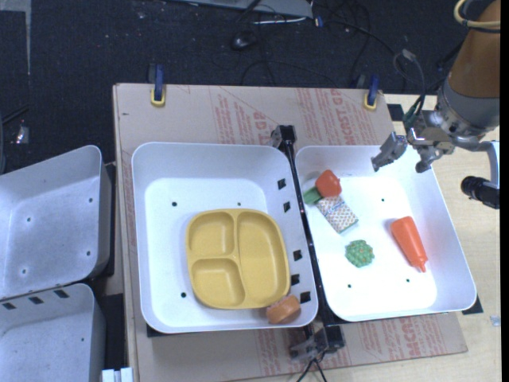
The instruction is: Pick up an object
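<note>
My gripper (406, 155) hangs open over the far edge of the right bin (453, 245), with nothing between its two dark fingers. In that bin lie a red tomato-like toy (328, 184), a patterned rectangular block (337, 213) just in front of it, a green round piece (359, 253) and an orange carrot (409, 242). The gripper is behind and to the right of the red toy, and well behind the carrot.
The left bin (159, 173) holds a yellow divided plate (237, 257) and a small orange-brown object (283, 309) at its front right corner. A black divider (298, 213) runs between the bins. White trays (48, 213) lie off the bench to the left.
</note>
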### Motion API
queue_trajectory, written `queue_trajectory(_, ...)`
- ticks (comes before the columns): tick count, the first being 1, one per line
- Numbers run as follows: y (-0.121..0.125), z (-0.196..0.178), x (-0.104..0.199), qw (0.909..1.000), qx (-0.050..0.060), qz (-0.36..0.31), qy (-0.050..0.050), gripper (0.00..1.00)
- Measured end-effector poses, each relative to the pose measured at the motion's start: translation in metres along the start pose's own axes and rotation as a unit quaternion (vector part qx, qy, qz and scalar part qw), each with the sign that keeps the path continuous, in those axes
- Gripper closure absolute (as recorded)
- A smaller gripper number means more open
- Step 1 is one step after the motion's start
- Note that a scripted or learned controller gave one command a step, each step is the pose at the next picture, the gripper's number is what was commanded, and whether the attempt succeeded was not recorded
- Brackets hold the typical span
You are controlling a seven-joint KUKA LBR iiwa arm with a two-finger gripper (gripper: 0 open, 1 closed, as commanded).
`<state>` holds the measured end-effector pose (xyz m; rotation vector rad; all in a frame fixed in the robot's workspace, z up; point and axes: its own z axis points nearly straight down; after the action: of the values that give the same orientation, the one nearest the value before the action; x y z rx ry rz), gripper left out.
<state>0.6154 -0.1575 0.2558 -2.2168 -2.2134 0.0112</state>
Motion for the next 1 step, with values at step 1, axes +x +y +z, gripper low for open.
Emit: queue_trajectory(1, 0.0021, -0.0068, 0.0004, 1.0000, -0.006, -0.001, -0.001, 0.00)
